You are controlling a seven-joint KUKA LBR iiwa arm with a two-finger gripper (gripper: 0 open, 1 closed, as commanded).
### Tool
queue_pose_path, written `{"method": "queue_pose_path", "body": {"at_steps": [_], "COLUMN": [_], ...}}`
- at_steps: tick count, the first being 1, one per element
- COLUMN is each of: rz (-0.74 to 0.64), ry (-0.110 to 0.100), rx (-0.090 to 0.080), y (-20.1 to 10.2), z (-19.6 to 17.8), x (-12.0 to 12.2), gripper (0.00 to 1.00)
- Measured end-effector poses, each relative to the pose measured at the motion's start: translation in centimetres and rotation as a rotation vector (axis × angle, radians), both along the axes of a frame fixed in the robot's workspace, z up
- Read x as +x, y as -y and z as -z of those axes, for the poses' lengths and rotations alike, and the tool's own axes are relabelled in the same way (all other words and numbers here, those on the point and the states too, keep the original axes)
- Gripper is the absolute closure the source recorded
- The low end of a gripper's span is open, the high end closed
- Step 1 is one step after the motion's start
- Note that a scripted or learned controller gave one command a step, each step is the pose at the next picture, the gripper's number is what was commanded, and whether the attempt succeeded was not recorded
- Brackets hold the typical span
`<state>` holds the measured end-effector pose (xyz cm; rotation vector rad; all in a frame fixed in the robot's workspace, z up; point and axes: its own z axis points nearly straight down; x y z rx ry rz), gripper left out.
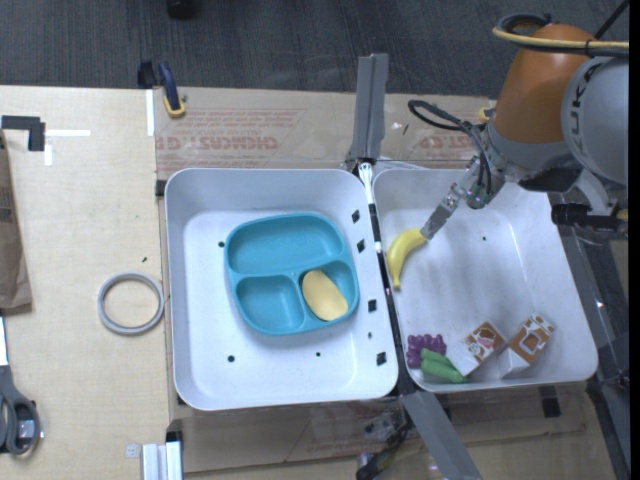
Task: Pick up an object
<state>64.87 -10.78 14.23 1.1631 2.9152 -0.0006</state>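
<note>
Two white bins sit side by side on my table (80, 218). I've angled the end effector (437, 220) down at the banana (400, 255) in the right bin (480, 268), tip touching its upper end; I cannot tell its state.

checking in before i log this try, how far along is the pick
Done: the arm has reached into the right bin, and the gripper is at the top end of the banana, which lies near the bin's left wall. In hand: nothing I can confirm; the banana looks to rest on the bin floor. Left: gripping it and lifting it clear. The milk cartons and grapes lie untouched.
</note>
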Motion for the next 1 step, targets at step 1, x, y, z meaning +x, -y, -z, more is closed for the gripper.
{"method": "queue_pose_path", "body": {"at_steps": [1], "rz": [-0.227], "ry": [-0.001], "rx": [0.001], "y": [-1.26], "z": [4.98], "x": [-1.83], "gripper": [0.0]}}
